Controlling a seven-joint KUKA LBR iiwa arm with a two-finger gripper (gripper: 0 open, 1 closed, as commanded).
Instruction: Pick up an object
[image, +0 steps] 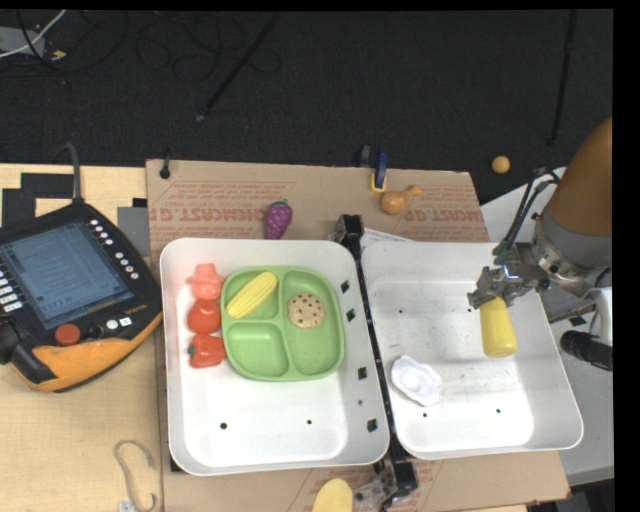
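Note:
My gripper (495, 296) is over the right bin (560, 420), near its upper right part. A yellow cylinder-shaped object (498, 330) has its top end between the dark fingers and extends downward from them, so the gripper is shut on it. A crumpled white object (416, 380) lies in the same bin at the lower left. The left bin (260, 440) holds a green divided plate (330, 350) with a yellow corn cob (250, 293) and a cookie (306, 310). Red and pink toys (204, 318) sit to the plate's left.
A purple toy (278, 218) and an orange-brown toy (397, 199) lie on the cardboard behind the bins. A teach pendant (70, 290) rests at the left. A yellow object (333, 495) sits below the bins. A small orange ball (500, 164) is at the back right.

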